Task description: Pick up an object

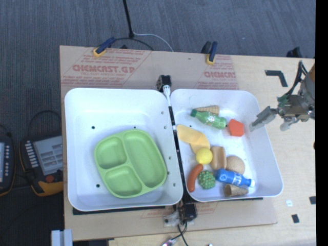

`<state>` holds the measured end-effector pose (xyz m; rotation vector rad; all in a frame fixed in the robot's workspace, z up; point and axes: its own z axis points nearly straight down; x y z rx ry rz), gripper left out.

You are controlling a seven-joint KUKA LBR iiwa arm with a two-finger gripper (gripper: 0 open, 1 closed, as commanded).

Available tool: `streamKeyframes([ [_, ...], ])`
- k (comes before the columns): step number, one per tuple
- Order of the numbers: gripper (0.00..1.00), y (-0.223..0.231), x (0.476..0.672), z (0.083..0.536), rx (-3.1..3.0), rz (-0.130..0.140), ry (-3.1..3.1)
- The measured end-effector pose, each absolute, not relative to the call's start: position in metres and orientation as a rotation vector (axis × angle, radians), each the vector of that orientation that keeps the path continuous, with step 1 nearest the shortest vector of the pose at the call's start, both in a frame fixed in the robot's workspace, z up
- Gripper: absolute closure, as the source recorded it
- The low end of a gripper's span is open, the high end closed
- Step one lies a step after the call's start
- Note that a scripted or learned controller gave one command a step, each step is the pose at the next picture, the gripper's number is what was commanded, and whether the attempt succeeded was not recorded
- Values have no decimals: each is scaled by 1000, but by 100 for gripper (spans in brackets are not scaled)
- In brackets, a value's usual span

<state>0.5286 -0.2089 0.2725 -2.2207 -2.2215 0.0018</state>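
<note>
Orange block [236, 127] sits in the right bin [266, 152], just left of the claw [271, 118], whose fingers are spread apart, nothing gripped.

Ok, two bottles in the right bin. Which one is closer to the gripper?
The green bottle, lying near the bin's far side beside the orange block. The blue bottle lies at the near edge, farther from the gripper.

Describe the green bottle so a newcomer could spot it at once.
Look in the right bin, the one full of toy food, not the left bin with the green tray. Near its far edge lies the green bottle, on its side, just in front of a cone. Unlike the blue bottle at the near edge, it is green with a white label.
</note>
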Motion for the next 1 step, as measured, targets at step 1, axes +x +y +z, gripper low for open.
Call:
streamKeyframes([
  [1,0,-138,491,119,-2487,0,-1919],
])
